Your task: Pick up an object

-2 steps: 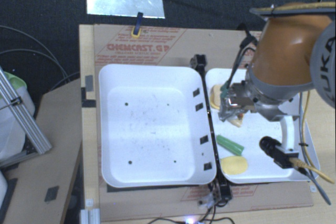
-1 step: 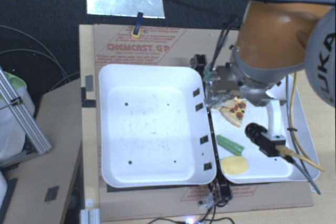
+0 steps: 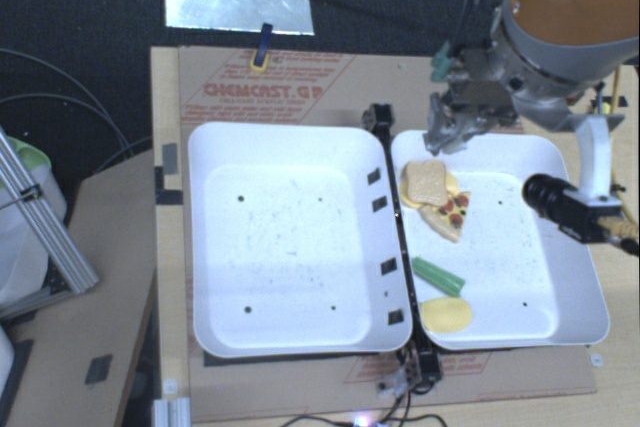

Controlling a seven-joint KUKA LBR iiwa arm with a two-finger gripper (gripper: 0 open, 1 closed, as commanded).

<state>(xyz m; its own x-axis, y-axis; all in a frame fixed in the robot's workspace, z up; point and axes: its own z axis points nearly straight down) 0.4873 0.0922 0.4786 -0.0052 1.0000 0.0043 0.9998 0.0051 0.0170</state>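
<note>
The gripper (image 3: 447, 137) is hung above the bread slice (image 3: 424, 180) — apparently for a grasp — though its opening cannot be told.

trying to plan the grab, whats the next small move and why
Probably lower the gripper a little toward the bread slice. It hangs at the right bin's far rim, just beyond that slice, which lies closest of the items and overlaps the pizza slice.
</note>
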